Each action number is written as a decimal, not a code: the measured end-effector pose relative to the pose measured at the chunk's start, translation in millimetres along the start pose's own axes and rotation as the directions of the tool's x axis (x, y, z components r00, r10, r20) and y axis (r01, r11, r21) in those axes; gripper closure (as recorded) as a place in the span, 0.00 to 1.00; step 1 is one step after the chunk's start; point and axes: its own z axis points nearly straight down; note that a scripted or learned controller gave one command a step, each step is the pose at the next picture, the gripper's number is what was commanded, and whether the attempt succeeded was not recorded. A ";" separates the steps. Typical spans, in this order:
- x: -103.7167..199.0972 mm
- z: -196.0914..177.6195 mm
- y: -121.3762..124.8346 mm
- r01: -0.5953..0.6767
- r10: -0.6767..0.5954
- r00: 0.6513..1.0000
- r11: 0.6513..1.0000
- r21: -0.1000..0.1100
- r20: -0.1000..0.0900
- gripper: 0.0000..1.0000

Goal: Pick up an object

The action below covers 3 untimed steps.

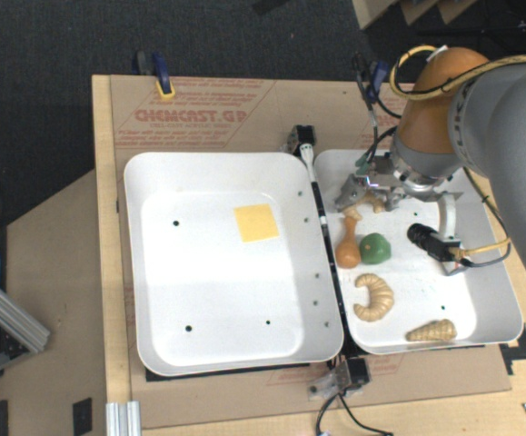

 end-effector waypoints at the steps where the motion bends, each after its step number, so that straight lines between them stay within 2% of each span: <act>1: -0.4 -11.2 -1.6 -0.002 0.002 1.000 1.000 0.005 -0.001 1.00; 2: 49.0 -106.8 32.3 0.005 -0.005 1.000 1.000 -0.008 -0.002 1.00; 3: 110.0 -100.0 29.0 0.004 -0.004 1.000 1.000 0.005 -0.003 1.00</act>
